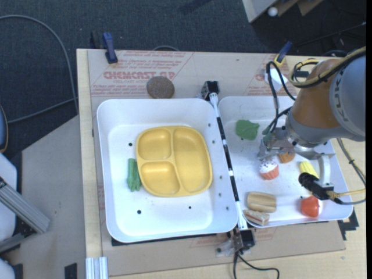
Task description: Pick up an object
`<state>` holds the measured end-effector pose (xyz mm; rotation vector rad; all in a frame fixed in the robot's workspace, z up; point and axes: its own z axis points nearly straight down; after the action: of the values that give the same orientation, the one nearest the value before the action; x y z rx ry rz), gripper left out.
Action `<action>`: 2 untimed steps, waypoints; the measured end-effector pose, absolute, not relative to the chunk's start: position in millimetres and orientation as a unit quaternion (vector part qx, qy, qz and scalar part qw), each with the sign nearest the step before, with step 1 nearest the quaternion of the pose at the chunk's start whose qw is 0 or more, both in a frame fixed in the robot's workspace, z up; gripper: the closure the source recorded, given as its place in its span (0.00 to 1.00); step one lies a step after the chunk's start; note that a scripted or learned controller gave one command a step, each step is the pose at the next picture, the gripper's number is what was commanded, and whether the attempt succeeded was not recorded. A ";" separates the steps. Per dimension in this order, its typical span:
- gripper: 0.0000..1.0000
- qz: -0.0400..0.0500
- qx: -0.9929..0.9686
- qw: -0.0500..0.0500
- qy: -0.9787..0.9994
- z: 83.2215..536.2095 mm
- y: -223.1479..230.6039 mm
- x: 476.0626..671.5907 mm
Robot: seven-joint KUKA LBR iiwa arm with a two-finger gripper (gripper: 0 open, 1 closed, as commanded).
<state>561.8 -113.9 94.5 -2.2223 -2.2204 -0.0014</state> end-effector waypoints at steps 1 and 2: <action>0.00 0.000 -0.707 0.000 -0.707 94.4 -113.8 561.7; 1.00 -0.001 -0.708 -0.001 -0.707 104.3 -113.3 562.2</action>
<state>562.2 -113.3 104.3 -2.2235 -2.2208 -0.0034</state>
